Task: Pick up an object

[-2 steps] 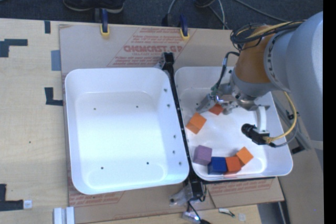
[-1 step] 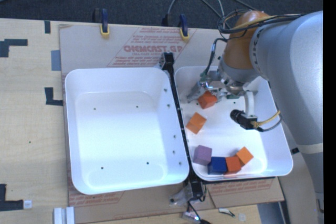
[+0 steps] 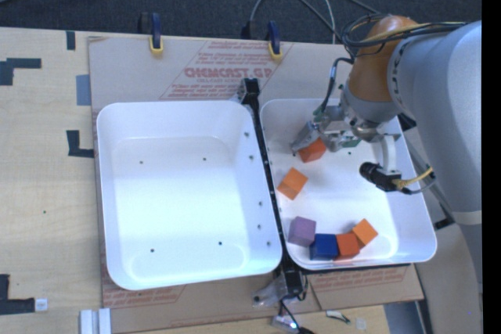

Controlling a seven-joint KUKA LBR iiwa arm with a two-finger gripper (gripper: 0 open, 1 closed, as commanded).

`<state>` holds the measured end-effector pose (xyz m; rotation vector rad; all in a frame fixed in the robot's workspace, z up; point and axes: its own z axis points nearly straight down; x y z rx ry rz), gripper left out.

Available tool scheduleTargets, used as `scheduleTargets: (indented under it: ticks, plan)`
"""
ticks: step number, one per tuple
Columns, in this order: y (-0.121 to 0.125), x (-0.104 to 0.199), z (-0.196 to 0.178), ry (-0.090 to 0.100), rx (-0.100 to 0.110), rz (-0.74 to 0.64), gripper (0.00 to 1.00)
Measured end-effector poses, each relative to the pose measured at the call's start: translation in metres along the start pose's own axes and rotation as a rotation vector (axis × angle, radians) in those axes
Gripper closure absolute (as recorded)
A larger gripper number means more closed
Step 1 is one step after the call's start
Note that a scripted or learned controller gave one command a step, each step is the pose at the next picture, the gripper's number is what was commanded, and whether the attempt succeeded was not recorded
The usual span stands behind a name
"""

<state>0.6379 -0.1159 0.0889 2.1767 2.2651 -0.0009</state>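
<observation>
The pincer (image 3: 311,143) hung low in the right bin (image 3: 407,246), an orange-red block (image 3: 313,152) right at its tips, w/ the orange cube (image 3: 293,183) just below-left of that block; couldn't tell if it was clenched or released.

Blocks (image 3: 325,237) in right bin (image 3: 415,246); left bin (image 3: 117,168) beside it.

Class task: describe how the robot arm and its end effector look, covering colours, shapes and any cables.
The arm is bulky, rounded and light grey, with an orange band above the wrist. Thin dark cables loop around that band. The end effector is small, grey metal, with green-tinted parts beside it.
</observation>
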Motion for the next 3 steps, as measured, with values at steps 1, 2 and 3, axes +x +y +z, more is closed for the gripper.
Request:
scheduleTargets:
  ticks: [1, 2, 3]
  plan:
    - [0.0, 0.001, -0.011, 0.0, -0.001, -0.002, 1.0]
    - [-0.026, 0.085, -0.105, 0.003, -0.009, 0.033, 1.0]
    - [-0.028, 0.167, -0.145, 0.003, -0.003, 0.032, 1.0]
